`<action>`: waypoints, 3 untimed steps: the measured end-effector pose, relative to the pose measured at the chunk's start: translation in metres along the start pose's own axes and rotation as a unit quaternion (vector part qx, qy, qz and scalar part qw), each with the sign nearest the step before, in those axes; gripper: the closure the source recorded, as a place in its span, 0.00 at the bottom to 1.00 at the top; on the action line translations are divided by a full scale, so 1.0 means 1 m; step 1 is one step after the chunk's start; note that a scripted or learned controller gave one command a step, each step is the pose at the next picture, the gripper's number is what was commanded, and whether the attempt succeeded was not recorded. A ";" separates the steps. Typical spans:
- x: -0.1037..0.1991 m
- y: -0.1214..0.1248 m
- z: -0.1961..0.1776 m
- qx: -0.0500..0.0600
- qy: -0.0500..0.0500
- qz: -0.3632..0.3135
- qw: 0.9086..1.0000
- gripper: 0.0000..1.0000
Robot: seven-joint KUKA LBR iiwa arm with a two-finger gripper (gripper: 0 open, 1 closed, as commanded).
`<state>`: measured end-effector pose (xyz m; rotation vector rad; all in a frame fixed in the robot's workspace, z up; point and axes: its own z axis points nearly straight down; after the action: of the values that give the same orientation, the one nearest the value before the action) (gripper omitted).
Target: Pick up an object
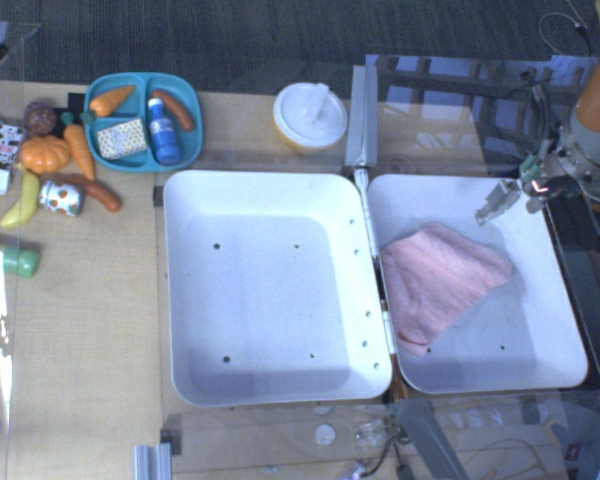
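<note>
A pink cloth lay crumpled in the right bin. The claw hovered above the cloth's far right corner, apart from it, fingers spread, gripping nothing.

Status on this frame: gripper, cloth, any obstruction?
Gripper above right bin's back edge, nothing between fingers. Pink cloth crumpled in that bin. Nothing blocking it.

Two white bins sit side by side on the bench. The right bin holds a crumpled pink cloth lying towards its left wall. The gripper hangs over that bin's upper right area, above and apart from the cloth, nothing between its fingers. The left bin lies beside a blue divided plate of toy food
</note>
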<state>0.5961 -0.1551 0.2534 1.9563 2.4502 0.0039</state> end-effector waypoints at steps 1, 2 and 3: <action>0.005 0.000 0.097 0.002 0.002 -0.062 0.998 0.00; -0.036 -0.036 0.162 -0.004 -0.003 -0.112 0.994 0.00; -0.058 0.031 0.164 -0.002 -0.002 -0.131 0.991 0.00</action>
<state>0.6403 -0.2054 0.0894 1.6168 2.6798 0.0042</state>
